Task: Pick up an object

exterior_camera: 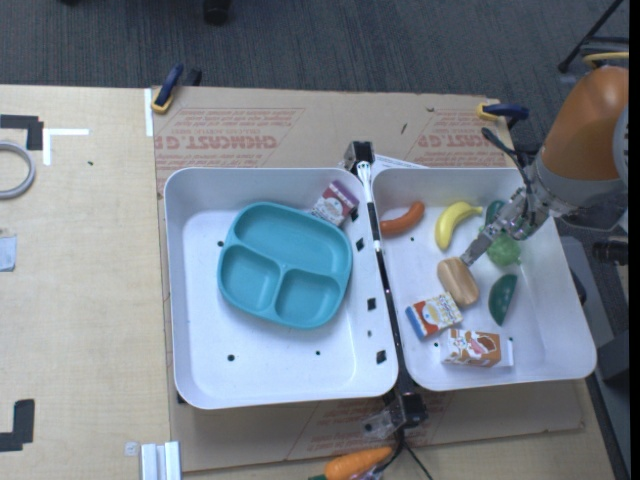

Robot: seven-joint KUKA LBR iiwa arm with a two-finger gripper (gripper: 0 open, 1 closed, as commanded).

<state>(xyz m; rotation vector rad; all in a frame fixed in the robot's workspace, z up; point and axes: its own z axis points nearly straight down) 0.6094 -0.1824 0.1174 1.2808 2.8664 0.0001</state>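
Where the bench meets the lower edge of the view, an orange carrot-like toy (352, 462) lies cut off by the frame, so its full shape is hard to make out. Just beyond it sit the two bins. At the near end of the right bin (560, 358) lies a printed snack packet (478, 349), and a small carton (434, 315) lies tilted just beside it. Farther in, a tan bread roll (458, 281) lies near a dark green vegetable (502, 296).

The gripper (478, 252) reaches in from the right, and its tip hovers just beside the far end of the bread roll. Its dark tip blurs together, so whether the jaws are parted or clenched cannot be told, and nothing is seen held. A light green object (507, 253) is partly hidden under the wrist, and its kind is unclear.

Beyond these lie a yellow banana (455, 223) and a red sausage (402, 218).

In the left bin (190, 348), a teal divided plate (285, 265) lies flat. A small packet (335, 204) leans at the far wall, its print too small to read. The orange-banded arm (590, 128) is cut off at the right.
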